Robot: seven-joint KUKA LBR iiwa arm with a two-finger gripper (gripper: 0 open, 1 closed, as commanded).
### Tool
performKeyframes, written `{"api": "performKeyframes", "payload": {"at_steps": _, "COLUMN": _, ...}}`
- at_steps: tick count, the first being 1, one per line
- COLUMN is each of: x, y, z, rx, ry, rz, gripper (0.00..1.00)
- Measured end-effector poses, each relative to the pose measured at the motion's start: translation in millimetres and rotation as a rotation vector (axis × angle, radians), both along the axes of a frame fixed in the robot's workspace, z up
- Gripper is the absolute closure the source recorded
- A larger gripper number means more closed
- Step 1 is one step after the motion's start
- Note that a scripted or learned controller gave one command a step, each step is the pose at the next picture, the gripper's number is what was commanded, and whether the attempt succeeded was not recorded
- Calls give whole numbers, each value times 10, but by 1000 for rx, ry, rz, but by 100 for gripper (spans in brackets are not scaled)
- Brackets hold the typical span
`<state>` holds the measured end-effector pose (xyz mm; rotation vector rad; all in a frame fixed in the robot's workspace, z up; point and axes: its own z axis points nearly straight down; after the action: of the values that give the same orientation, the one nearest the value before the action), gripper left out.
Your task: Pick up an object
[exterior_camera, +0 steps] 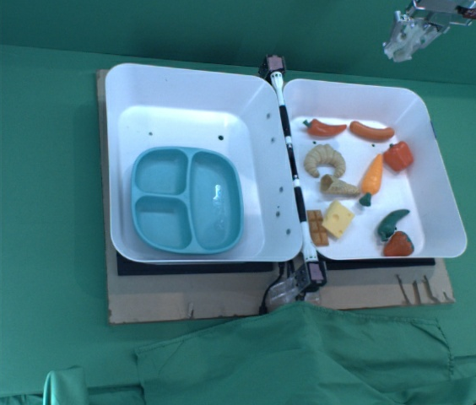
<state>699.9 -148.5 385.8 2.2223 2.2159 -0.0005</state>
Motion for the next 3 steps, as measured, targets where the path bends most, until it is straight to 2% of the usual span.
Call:
{"api": "performKeyframes", "payload": {"at_steps": 1, "x": 6, "y": 401, "z": 588, "rx": 0, "ry": -11, "rz": 4, "gripper": 100}}
{"api": "performKeyframes", "payload": {"at_steps": 2, "x": 1, "y": 373, "z": 550, "rx": 0, "ry": -4, "rz": 0, "gripper": 0}}
{"api": "performKeyframes", "payload": {"at_steps": 3, "x": -143, "y": 261, "z": 522, "rx": 1, "ry": 0, "rz": -2, "gripper": 0}}
